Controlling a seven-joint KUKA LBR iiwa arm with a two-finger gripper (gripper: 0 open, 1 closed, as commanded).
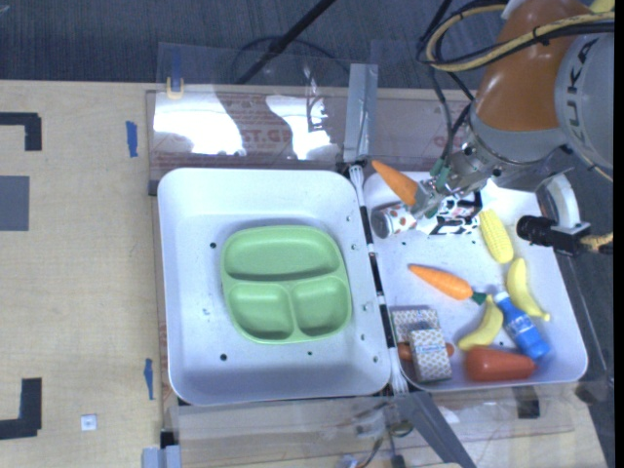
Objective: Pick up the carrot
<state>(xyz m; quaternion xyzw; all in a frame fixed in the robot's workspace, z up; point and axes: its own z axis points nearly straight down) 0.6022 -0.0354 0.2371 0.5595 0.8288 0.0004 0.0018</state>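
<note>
2 shallow white bins are seen side by side on the pale wooden bench [78, 261]; the left bin [185, 213] is occupied by a green divided plate [286, 283] with 3 compartments. The grey arm [546, 96], with its orange band, is extended in from the right over the far part of the right bin [570, 354]; on its casing at the right edge only the letters "UK" can be read, the rest being cut off.

The end effector [432, 191] is positioned low over the far left corner of the right bin; whether it is apart, together or clamped on anything cannot be told, since its tip is hidden among cables and clutter.

2 carrots are seen in the right bin. The upper carrot [395, 178] is laid at a slant by the far left corner, close to the wall between the bins, with its lower end right at the end effector; contact cannot be confirmed. The lower carrot [441, 281], with a green end, is laid near the bin's middle, apart from the end effector.

A black-and-white patterned item [456, 217] is placed just beside the end effector; any print on it is too blurred to be read. A yellow corn cob [495, 234], 2 bananas [526, 289], a blue bottle [522, 330], a red vegetable [499, 363] and a patterned box [424, 344] are gathered toward the near right; no label on them can be made out.

Blue tape marks [132, 136] and black marks [24, 130] are fixed on the bench.
</note>
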